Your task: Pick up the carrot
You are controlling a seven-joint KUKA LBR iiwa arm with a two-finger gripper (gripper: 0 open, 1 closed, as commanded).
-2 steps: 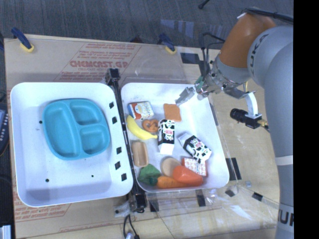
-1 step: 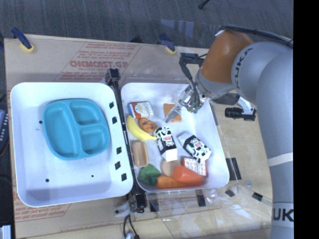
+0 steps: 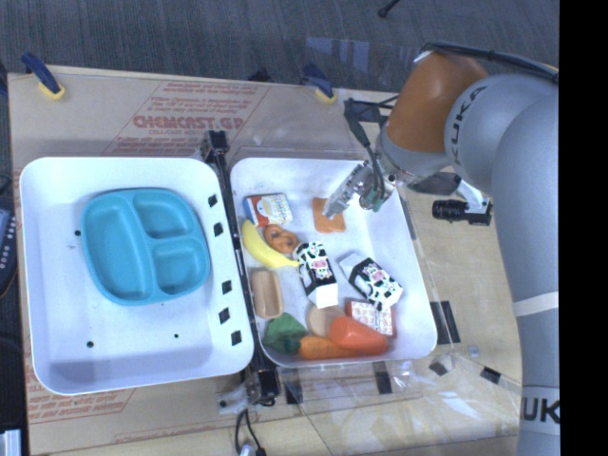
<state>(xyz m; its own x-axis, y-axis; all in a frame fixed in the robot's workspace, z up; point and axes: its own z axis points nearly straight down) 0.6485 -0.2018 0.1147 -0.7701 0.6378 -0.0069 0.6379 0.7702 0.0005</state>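
— Item: carrot (image 3: pixel 321 348). Location?
— Near wall of the right bin (image 3: pixel 415 255), beside a green leaf (image 3: pixel 283 332) and a red pepper (image 3: pixel 359 334); long axis runs roughly left to right, along that wall.
— Item: gripper (image 3: pixel 344 198). Position?
— Far end of the same bin, above an orange slice (image 3: pixel 330 218) (jaw state cannot be told). Carrot lies well apart, toward the near wall, milk cartons (image 3: pixel 316 271) between.

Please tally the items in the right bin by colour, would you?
Yellow: 1, banana
Orange: 2, carrot, slice
Black-and-white: 2, cartons
Green: 1
Red: 1
Tan: 1
Printed boxes: 2
Total: 10
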